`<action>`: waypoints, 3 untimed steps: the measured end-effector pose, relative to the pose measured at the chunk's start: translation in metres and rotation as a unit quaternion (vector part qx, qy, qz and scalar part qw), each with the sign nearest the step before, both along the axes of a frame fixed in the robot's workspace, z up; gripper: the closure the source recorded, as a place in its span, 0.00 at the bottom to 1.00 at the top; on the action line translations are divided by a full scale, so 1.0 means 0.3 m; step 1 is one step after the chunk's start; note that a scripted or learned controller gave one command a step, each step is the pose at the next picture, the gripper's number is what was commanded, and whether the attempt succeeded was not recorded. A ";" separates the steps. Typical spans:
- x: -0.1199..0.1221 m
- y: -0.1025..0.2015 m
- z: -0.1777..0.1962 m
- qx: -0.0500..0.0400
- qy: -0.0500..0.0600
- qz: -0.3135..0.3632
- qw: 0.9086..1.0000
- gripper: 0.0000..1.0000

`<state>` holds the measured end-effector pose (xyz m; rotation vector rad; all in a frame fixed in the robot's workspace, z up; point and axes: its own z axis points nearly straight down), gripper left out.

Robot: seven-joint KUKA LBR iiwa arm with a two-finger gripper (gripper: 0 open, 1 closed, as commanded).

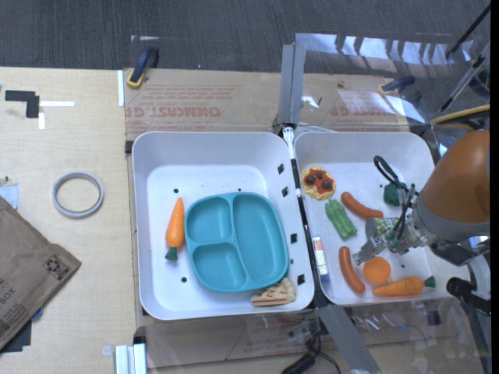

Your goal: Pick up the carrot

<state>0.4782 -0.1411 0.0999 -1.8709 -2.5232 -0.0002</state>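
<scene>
Gripper [373,249] is seen low in the right bin [355,142], just above an orange ball [377,271].
Whether it is clenched cannot be told; one carrot [400,287] lies beside it, another [175,223] in the left bin [203,142].

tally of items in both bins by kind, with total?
Carrots: 2
Sausages: 2
Pizza: 1
Green vegetable: 1
Orange: 1
Waffle-like piece: 1
Teal divided plate: 1
Total: 9

A robotics lab: white bins [148,209] of toy food on a cardboard-covered bench [195,104].
</scene>
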 end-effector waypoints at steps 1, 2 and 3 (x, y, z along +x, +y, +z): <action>0.002 -0.002 0.029 0.000 0.000 -0.002 1.000 1.00; 0.002 -0.001 0.029 0.000 0.000 -0.001 1.000 0.00; -0.001 0.145 -0.029 0.000 0.000 -0.021 1.000 0.00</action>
